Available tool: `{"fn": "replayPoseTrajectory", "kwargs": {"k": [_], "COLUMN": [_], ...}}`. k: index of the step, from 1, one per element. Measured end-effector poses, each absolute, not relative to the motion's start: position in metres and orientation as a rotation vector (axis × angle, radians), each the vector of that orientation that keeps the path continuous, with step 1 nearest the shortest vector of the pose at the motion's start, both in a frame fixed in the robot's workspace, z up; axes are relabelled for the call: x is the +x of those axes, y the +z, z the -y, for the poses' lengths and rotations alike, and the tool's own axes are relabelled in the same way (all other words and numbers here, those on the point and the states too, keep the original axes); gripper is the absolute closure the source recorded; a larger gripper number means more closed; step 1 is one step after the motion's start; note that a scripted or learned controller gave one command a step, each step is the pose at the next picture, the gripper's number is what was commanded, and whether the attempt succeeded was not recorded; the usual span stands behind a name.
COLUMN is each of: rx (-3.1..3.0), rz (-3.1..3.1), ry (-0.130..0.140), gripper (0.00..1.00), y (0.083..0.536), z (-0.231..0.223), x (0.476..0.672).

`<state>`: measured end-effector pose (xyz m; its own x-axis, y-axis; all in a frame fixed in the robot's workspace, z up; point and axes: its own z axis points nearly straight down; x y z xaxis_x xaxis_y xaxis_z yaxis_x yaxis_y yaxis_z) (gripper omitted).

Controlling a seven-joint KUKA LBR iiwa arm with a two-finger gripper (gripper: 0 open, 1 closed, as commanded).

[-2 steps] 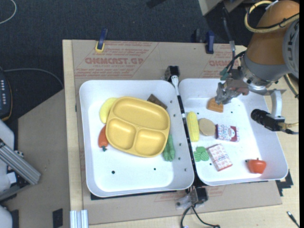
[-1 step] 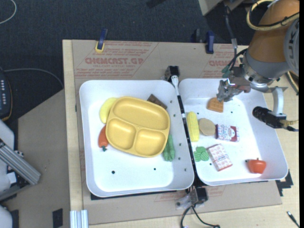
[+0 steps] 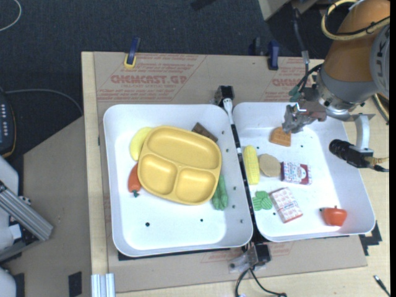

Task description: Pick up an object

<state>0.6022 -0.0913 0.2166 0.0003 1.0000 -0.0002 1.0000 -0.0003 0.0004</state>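
You have the yellow divided tray [image 3: 179, 164] filling much of the left bin [image 3: 117, 166], while the arm reaches into the right bin [image 3: 359, 197] with its gripper [image 3: 296, 119] low over the far end. Just beside and below it lies the orange wedge [image 3: 280, 137], apparently flat on the bin floor. How the pincer stands I cannot tell, so judge the pick as not yet made: grasp and lift remain.
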Motion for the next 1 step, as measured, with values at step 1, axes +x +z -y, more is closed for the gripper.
{"fn": "replayPoseTrajectory", "kwargs": {"k": [1], "rx": [2.222], "rz": [-2.222], "ry": [0.000], "gripper": [1.00], "y": [0.2168], "z": [0.0909], "x": [0.6009]}}
